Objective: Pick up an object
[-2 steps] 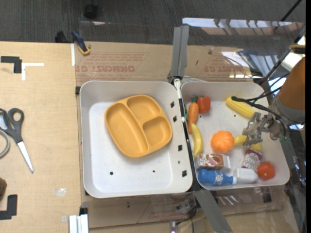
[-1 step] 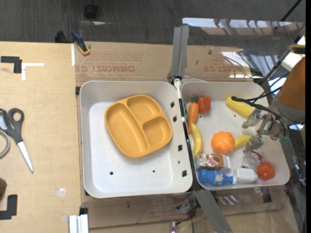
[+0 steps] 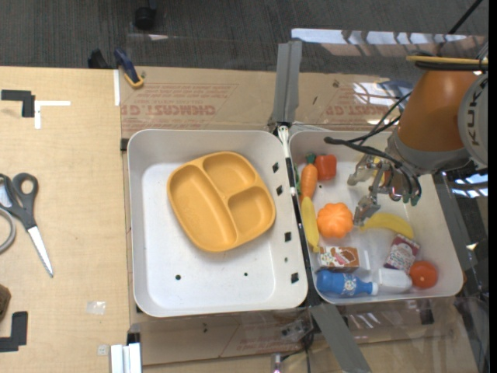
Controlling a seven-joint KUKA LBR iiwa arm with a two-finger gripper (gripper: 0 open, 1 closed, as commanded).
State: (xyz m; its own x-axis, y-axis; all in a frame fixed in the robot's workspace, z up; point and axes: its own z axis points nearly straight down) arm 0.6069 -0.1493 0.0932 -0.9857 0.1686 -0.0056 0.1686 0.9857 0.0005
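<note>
In the right bin (image 3: 449,231), at the right of the frame, the claw (image 3: 371,200) hangs over a heap of toy food, its metal fingers pointing down and to the left. Whether they are spread or pressed together I cannot tell, and nothing shows between them. The lowest fingertip sits just beside the orange (image 3: 335,219) and next to the left end of a banana (image 3: 387,223). The grey arm with its orange band (image 3: 439,107) comes in from the upper right.

Along that bin's left wall lie a carrot (image 3: 309,181) and a yellow corn cob (image 3: 309,222), with a red pepper (image 3: 325,167) above them near the top wall. Toward the bottom wall sit a small carton (image 3: 340,258), a blue bottle (image 3: 347,286), a dark red packet (image 3: 401,253) and a tomato (image 3: 423,274) at lower right.

The left bin (image 3: 147,231), in the middle of the frame, holds a yellow divided plate (image 3: 221,200), tilted, in its upper half.

On the bench (image 3: 62,208) at far left lie scissors (image 3: 29,220), well apart from both bins.
</note>
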